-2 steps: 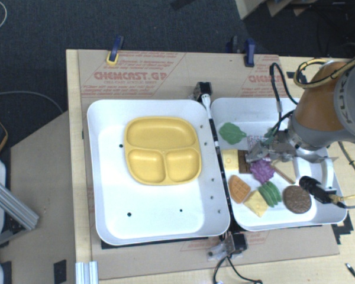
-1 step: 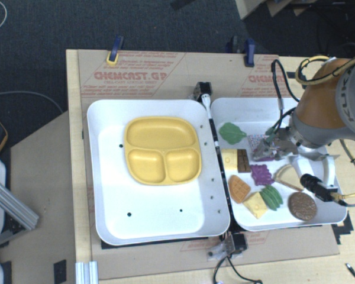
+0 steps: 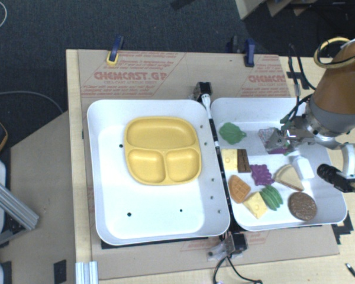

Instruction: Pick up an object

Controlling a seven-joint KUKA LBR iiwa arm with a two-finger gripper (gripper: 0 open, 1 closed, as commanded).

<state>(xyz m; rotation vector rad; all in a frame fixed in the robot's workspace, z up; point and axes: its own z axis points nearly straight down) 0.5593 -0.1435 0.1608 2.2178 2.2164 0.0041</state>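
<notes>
Two shallow white bins side by side on a cardboard-covered bench; in the left bin [image 3: 106, 176], a yellow divided tray [image 3: 163, 148] with three compartments, set toward the far half; in the right bin [image 3: 325, 215], a scatter of toy foods; nearest the divider, a green leafy piece [image 3: 231, 133] at the far end, then a yellow block touching a brown bar [image 3: 235, 160], then an orange waffle-textured piece [image 3: 239, 189]; toward the middle, purple grapes [image 3: 261, 173], a green ridged vegetable [image 3: 272, 196] just beside a yellow cheese wedge [image 3: 255, 205]; further right, a tan wedge [image 3: 289, 177] and a round brown cookie [image 3: 302, 206] near the front edge; reaching in from the right, the grey arm with its orange band [image 3: 337, 87]; gripper [image 3: 280, 142] low over the far middle of the right bin, right above a small purple item [image 3: 278, 150] beside a greyish crumpled piece [image 3: 267, 135]; cannot tell how the pincer stands, nor whether anything sits in its grasp; blue and yellow clamps [image 3: 113, 53] along the far edge of the bench.
</notes>
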